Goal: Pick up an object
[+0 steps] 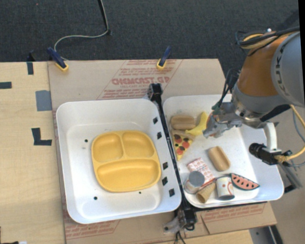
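Gripper low in the right bin, beside a yellow banana lying left of it, curved and partly hidden; finger opening and any hold cannot be told. A brown hot dog bun lies nearer.

My gripper sits low over the right bin, banana & hot dog crowding its left. Bun, wrapper, can, cone, cup, melon slice pack the front. Left bin: room around the yellow tray, esp. near the walls
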`<move>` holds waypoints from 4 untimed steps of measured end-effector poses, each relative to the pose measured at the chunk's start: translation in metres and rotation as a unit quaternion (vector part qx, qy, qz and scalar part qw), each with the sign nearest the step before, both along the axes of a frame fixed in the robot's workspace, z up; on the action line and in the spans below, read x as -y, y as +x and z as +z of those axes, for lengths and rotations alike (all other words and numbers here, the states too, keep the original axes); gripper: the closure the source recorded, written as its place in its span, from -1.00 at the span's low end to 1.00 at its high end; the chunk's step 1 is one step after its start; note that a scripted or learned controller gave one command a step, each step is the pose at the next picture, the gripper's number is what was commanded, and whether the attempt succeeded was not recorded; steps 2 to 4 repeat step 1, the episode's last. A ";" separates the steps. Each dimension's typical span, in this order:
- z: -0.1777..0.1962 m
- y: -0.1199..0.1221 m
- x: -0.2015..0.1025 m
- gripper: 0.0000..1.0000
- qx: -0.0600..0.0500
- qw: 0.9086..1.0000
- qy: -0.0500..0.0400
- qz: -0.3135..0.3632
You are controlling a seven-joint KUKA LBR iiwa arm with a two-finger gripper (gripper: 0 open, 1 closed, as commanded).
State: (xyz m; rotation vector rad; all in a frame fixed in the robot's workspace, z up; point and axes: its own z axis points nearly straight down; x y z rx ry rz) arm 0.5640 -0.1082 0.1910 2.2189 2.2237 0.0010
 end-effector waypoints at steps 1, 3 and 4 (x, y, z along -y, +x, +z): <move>0.046 -0.058 -0.028 1.00 -0.001 1.000 0.000 0.000; 0.046 -0.058 -0.028 1.00 -0.001 1.000 0.000 0.000; 0.046 -0.058 -0.028 1.00 -0.001 1.000 0.000 0.000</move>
